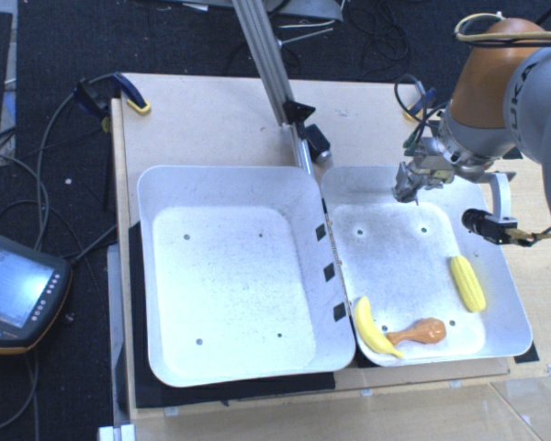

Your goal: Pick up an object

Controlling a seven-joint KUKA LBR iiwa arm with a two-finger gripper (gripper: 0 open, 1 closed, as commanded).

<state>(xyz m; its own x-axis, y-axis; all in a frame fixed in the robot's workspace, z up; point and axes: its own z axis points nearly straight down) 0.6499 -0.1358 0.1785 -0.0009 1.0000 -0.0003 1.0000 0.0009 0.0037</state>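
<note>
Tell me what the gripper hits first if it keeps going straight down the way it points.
Probably the bare floor of the right bin near its far edge. The gripper hangs there, apart from the corn, banana and drumstick; depth is uncertain.

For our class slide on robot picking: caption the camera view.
Gripper above the right bin, which holds a banana, corn cob and drumstick.

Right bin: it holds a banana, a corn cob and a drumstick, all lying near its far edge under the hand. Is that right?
Not quite. The right bin does hold the banana, corn cob and drumstick, but the camera view shows them toward its near edge and right side. The hand hangs over the far part of the bin, apart from all three.
</note>
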